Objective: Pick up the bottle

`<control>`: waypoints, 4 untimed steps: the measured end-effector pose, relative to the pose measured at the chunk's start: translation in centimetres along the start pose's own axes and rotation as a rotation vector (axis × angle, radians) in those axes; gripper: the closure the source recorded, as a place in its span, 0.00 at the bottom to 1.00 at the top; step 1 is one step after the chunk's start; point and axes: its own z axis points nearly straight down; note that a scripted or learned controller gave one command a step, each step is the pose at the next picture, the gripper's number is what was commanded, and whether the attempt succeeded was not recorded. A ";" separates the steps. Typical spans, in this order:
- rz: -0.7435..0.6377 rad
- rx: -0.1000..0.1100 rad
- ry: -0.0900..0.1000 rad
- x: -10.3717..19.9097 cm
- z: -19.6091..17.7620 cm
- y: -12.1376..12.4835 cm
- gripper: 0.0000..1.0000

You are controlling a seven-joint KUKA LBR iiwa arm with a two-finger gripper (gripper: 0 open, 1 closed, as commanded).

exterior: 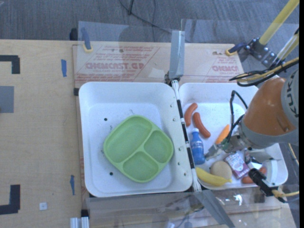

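Approach under way: bottle (197,146) lying in right bin (209,91) against the divider, near two sausages (195,119) and above a banana (212,177). Gripper (219,149) just right of bottle, grip state impossible to tell. Next: centring over bottle before closing.

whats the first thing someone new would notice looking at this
The big pale-green three-compartment plastic plate stands out first, lying tilted in the left white bin. Next comes the grey arm with its orange band, reaching from the right over the right white bin. There a small blue plastic bottle lies by the divider, with two orange-red sausages above it and a yellow banana below.
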 end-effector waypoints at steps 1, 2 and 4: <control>0.209 -0.001 0.003 -0.8 1.2 5.2 0.00; 0.555 0.012 0.007 -0.8 -0.8 9.4 0.00; 0.743 0.014 0.005 10.8 -8.3 7.5 0.00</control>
